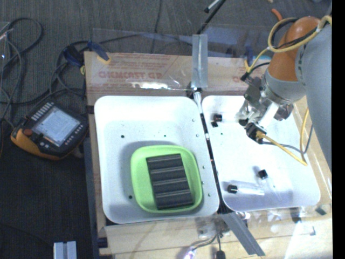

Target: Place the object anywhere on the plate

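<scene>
Pincer (251, 116), grip state untellable, hangs over the right bin (294, 166); clear capped tube (245, 188), likely the object, lies near its front, well apart from the green plate (138, 163); the slim tube may roll from the grasp.

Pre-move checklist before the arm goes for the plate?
1. Green plate flat in left bin: ok.
2. Room on plate: not ok, ribbed dark block covers most of it.
3. Gripper above plate: not ok, it is over right bin.
4. Object in gripper: cannot tell.
5. Loose items in right bin lie apart: ok, clear tube, small black piece.
</scene>
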